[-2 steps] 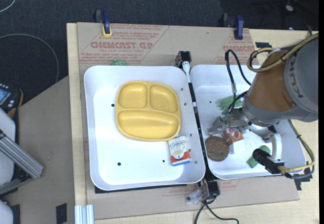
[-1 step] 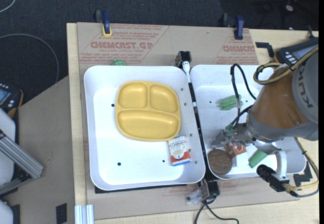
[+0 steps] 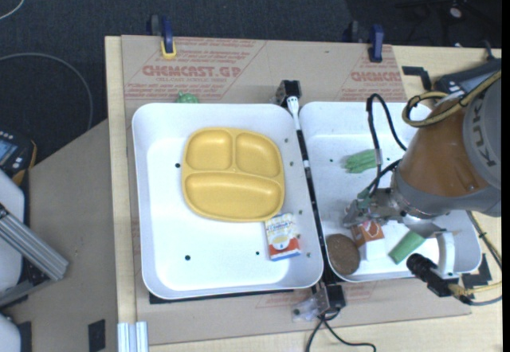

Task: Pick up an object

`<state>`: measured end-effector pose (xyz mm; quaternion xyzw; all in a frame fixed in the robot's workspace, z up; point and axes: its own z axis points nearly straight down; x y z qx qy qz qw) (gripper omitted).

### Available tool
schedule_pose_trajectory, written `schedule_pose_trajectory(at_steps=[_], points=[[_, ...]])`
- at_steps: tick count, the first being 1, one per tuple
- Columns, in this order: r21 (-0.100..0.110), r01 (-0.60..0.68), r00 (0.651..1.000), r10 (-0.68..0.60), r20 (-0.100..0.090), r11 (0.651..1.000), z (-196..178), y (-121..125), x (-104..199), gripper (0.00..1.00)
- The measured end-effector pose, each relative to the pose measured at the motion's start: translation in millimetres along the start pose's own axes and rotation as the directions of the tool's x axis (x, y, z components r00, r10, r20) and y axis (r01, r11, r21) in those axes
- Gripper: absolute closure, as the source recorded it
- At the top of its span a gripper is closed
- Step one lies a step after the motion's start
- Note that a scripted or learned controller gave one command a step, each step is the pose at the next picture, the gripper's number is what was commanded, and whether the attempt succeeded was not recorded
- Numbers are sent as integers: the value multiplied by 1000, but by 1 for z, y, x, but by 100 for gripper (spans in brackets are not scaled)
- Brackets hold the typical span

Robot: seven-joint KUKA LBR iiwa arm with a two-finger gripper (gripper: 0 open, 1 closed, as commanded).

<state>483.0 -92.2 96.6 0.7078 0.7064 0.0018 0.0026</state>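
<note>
Brown disc [image 3: 343,254] lies against right bin's front-left rim [image 3: 320,219].

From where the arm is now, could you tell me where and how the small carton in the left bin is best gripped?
Grip the small carton across its two long sides, coming straight down from above. It lies flat on the floor of the left bin, slightly turned, just below the yellow plate. Bare floor to its left and right should leave room for the fingers; the plate's rim crowds its top edge.

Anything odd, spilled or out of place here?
One green thing lies outside the bins, on the bench board behind the left bin. The yellow divided plate sits slightly askew. Nothing looks spilled or damaged.
</note>
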Motion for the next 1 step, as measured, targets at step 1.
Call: schedule_pose_trajectory(at_steps=[1], points=[[-9,12,1000,-12,-3,1000,-112,49,68,100]])
